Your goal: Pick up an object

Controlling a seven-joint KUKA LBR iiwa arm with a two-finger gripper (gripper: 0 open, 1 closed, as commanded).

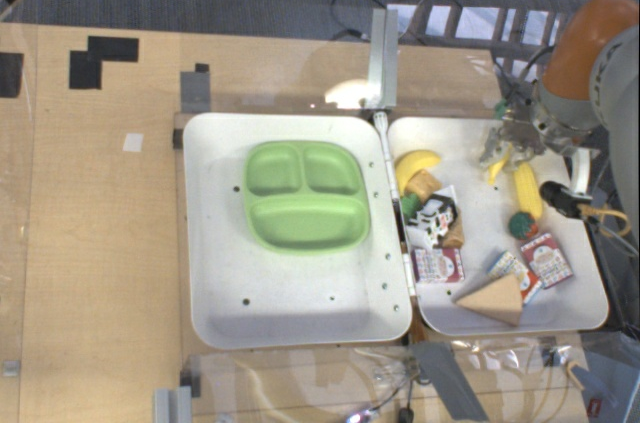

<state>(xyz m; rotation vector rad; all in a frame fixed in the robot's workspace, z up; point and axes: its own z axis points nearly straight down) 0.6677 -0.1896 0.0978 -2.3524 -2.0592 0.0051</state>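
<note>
Approach step: the end effector (505,143) hovers at the upper right of the frame over the right bin (470,133), beside a yellow corn cob (526,190); its grip state cannot be told. Next, descend onto the cob.

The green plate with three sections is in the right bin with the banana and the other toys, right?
Not quite. The green three-section plastic plate lies in the left white bin, by itself. The yellow banana and the other toys are in the right white bin. The camera view shows this.
</note>
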